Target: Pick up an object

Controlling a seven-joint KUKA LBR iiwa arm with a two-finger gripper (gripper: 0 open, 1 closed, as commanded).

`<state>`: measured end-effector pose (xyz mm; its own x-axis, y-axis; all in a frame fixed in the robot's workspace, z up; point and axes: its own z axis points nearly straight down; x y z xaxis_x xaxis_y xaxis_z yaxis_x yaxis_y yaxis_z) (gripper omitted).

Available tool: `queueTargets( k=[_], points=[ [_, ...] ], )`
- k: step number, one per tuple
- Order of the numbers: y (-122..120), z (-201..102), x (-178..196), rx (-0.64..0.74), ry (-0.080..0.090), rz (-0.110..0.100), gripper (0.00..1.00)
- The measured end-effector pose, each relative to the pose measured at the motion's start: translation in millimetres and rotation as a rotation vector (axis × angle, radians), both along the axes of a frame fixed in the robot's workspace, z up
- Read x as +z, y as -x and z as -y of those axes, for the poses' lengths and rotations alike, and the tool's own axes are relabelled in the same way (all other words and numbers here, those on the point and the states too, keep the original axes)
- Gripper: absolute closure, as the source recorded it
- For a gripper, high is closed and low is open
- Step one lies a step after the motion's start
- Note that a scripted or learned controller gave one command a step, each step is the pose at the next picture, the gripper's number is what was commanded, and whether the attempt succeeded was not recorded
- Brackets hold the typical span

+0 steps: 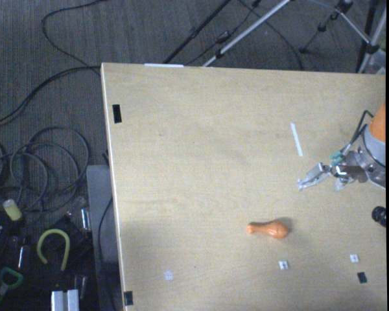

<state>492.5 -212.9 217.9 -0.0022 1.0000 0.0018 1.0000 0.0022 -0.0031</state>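
the jaws (309, 181) sit at the right of the view, pointing left over the bare tan worktop (201, 148); whether they are spread or pressed together cannot be told, as the tips are small and blurred, and nothing shows between them. behind them the grey wrist runs off to the right, with the orange band (378, 125) above it. the orange object (270, 229), bulb-shaped with a narrow neck pointing left, lies flat on the worktop below and to the left of the jaws, apart from them. a thin white strip (297, 139) lies above the jaws. small markers (283, 264) dot the worktop near the lower right. cables (39, 167) coil on the floor at the left.
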Motion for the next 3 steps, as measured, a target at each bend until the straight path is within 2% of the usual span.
queueTargets(
  k=[1, 2, 3],
  points=[
    [-57, 10, -47, 0.083, 0.003, 0.001, 0.00],
    [-102, -10, -134, 0.213, 0.002, 0.001, 0.00],
    [-146, -30, -134, 0.249, 0.002, 0.003, 0.00]
  ],
)
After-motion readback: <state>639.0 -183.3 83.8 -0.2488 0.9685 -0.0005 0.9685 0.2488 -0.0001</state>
